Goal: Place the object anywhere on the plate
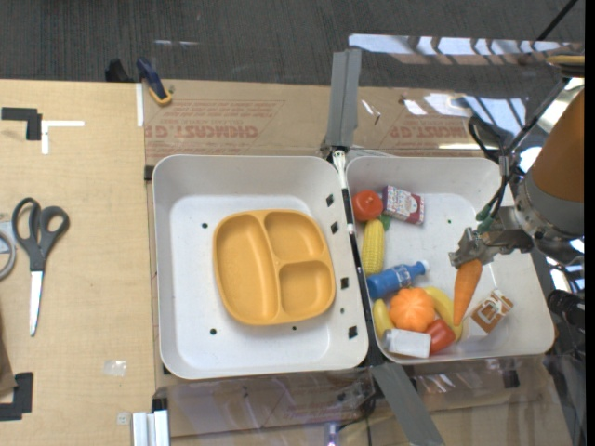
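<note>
- I found the gripper over the right bin, near its right wall; its fingers were closed round the top end of the carrot, which hung tip-down toward the bin's front right corner; whether the tip had cleared the floor I could not tell.
- The plate, yellow and three-sectioned, sat bare in the middle of the left bin, well apart from the carrot.
- Risk, as I judged it: the hold was only on one end, so the carrot could swing or slip out in transit; the two inner bin walls lay between it and the plate, and a low carry could knock it loose there.
- Clutter just beside the carrot: a banana, an orange, a blue bottle; a small brown carton on its other side; a swinging tip could drag any of them.
- Corn cob, tomato and a red packet lay toward the bin's back left corner, under the likely path.
</note>
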{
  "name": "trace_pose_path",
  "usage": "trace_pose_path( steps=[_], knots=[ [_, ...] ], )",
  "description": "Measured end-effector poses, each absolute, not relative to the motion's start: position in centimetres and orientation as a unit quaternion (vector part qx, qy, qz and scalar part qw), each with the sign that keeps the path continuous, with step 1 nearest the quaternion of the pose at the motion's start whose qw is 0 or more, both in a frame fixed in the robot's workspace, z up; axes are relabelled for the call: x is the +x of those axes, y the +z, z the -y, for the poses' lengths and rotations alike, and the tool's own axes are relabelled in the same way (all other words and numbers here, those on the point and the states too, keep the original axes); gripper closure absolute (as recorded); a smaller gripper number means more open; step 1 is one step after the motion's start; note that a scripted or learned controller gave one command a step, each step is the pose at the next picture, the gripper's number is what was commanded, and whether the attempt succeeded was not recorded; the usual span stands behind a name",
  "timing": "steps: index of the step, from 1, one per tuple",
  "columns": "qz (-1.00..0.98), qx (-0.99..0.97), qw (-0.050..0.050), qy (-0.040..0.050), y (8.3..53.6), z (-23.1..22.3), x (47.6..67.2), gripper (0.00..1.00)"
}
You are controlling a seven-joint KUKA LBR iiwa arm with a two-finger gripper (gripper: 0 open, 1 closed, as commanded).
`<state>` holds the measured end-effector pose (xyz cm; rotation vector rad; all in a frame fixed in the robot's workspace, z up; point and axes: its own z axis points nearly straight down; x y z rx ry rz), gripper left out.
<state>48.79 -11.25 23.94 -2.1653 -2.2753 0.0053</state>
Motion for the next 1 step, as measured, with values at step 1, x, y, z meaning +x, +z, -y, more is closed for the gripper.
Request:
trace_pose_path(
  steps=[1],
  knots=[
    [0.724, -0.690, 0.000, 0.0016, 23.94, 11.25, 48.79, 0.00]
  ],
)
